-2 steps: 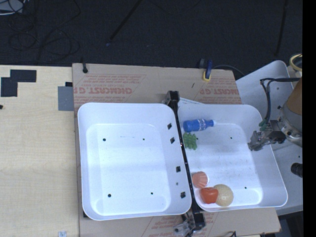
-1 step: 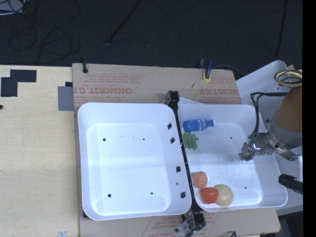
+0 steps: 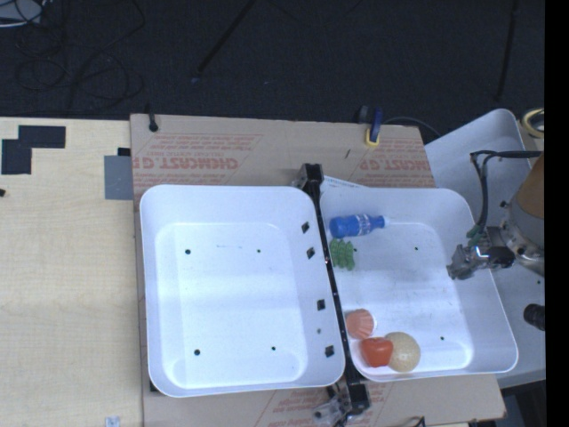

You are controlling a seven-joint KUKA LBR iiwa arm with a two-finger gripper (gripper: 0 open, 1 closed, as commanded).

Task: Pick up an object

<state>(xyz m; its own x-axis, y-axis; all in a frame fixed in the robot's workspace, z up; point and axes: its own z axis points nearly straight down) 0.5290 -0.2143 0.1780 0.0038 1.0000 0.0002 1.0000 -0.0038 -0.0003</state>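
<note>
My gripper (image 3: pixel 468 258) sits at the right edge of the right bin (image 3: pixel 444 205), low over the wall; whether it is released or clenched I cannot tell at this angle. Candidates all lie toward the bin's left side: a blue bottle (image 3: pixel 356 225) far, a green piece (image 3: pixel 342 254) just near of it, and a cluster at the near-left corner — pink (image 3: pixel 359 322), red (image 3: pixel 377 351) and pale yellow (image 3: pixel 404 351) items touching. My judgement: take the bottle — it lies apart, straddle it across its narrow width.
</note>
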